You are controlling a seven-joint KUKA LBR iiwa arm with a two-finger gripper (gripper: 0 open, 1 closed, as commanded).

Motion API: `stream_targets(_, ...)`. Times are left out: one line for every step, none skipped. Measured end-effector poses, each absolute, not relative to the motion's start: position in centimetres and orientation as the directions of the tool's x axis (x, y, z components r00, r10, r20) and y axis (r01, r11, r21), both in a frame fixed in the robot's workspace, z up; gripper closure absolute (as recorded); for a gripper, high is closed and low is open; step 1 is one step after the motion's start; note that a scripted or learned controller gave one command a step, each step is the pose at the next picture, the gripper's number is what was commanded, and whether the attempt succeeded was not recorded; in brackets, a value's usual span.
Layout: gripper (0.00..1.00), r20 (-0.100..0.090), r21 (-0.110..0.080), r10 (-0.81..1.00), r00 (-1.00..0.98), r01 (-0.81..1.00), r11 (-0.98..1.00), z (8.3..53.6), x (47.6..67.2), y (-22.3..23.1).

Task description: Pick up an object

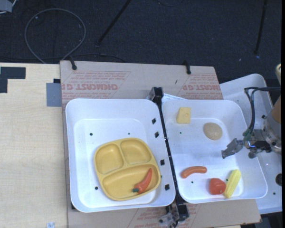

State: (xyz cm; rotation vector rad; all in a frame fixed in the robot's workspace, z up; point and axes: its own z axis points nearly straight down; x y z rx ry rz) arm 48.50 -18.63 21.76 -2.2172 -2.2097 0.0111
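Over the right bin: pincer point(233, 146) hangs near the right wall; whether it is open or closed cannot be told, and nothing shows in its grasp.
Candidates: beige ball point(212, 130) just left of it; corn cob point(232, 182), red pepper point(217, 186) and sausage point(194, 171) below.
Left bin: yellow tray point(109, 161) bearing a chili point(144, 181).
Risk: ball likely rolls off; corn touching pepper invites a double grab.

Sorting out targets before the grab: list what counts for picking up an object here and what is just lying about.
For the job:
gripper
cheese cube
beige egg-like ball
sausage
red toy
corn cob
right bin

Lying about:
left bin
yellow divided plate
chili pepper
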Motion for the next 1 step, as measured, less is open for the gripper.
stream_targets(0.0, 0.0, -0.001, 1.0, 0.0, 1.0, 0.0, 22.31, 48.77, -18.63)
